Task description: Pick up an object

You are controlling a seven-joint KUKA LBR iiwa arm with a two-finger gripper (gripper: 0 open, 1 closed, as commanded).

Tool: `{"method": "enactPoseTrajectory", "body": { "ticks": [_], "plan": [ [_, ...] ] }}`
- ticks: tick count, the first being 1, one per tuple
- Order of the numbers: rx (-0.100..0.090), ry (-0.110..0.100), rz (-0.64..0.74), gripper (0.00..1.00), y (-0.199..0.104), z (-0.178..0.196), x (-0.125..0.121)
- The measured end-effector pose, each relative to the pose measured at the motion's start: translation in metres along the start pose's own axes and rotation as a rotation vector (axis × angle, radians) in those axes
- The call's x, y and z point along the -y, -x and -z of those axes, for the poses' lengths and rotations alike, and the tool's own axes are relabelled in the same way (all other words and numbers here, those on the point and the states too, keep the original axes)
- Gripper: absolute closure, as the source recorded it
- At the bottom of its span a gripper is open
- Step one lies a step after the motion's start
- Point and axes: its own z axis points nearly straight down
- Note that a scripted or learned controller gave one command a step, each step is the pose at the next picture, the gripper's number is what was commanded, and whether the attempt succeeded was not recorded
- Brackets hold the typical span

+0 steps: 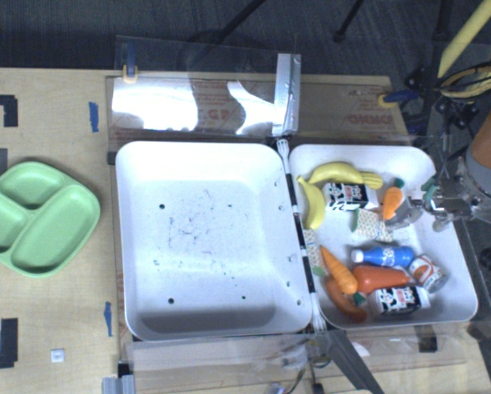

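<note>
Two shallow white bins sit side by side on the desk (48, 105). The left bin (204, 236) shows only its scuffed white floor, while the right bin (455, 290) holds a cluster of toy groceries. The claw (422, 208) reaches in from the right edge and sits low over the upper right part of the right bin, a grey metal assembly whose tips point left toward the pile; whether it is released or clenched cannot be told, as the tips blur into the clutter there. Just left of the claw, touching or nearly so, stands a small orange carrot (391, 203) with a green top. Further left lie two bananas: one (344, 173) curving along the top of the pile, the other (313, 203) lying close against the bin's left wall. Between them and the small carrot sits a black and white carton (346, 195). Below the claw, toward the near side of the bin, lie a blue and white bottle (385, 258), a small can (427, 272) near the right wall, a large orange carrot (340, 272), an orange bottle (383, 279) and a second black and white carton (401, 300). Nothing is seen lifted clear of the bin. Well apart, at the left of the desk, rests a green divided plate (39, 218). A clear plastic sheet (196, 97) stands behind the left bin.
</note>
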Motion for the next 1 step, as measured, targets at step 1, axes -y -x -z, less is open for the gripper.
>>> {"method": "enactPoseTrajectory", "body": {
  "ticks": [1],
  "plan": [
    [0.000,0.000,0.118,0.00,0.0378,-0.0396,-0.0156]
  ]
}}
